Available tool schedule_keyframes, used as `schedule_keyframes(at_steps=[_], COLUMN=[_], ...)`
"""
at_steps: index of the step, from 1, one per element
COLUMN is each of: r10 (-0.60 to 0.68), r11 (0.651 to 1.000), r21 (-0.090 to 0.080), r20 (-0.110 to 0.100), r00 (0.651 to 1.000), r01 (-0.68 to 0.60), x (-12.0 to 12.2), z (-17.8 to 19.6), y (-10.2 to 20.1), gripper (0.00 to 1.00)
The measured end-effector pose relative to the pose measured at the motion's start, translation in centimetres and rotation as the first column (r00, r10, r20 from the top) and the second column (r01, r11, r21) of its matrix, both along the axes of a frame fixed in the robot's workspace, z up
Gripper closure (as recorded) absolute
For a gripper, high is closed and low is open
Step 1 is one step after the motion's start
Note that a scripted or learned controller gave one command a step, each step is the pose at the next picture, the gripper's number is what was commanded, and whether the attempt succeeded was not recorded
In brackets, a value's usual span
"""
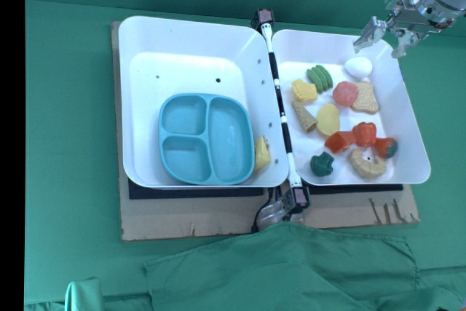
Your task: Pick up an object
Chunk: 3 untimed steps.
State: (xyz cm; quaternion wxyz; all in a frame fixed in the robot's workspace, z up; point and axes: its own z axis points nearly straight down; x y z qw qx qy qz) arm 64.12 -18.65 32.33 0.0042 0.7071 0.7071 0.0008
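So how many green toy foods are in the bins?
2, both in the right bin: a green pea pod near the top, and a dark green broccoli near the bottom edge. More might hide underneath others.

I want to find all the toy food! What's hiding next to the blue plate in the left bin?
A yellow toy piece peeks out at the blue divided plate's right edge. The plate covers part of it, so its full shape is hidden.

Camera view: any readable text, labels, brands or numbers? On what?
None readable.
Blue plate: plain, no print.
White bins and: plain, no labels.
Toy food: no lettering.
Gripper: no marking legible; too small to tell.
Cardboard sheet: a few dark marks at its right front edge, not readable as text.
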Motion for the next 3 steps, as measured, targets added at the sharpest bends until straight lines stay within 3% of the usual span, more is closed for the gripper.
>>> schedule_keyframes(at_steps=[1,2,3], r10=[-0.005,-0.004,-0.003], r11=[1.0,1.0,1.0], r21=[-0.003,0.005,0.002], r20=[0.007,-0.014,-0.003], r00=[1.0,1.0,1.0], r01=[0.005,0.004,0.003], x=[-0.2,-0.2,0.0], z=[1.7,-8.7,-8.0], y=[-0.2,0.0,-0.1], gripper=[1.0,1.0,0.0])
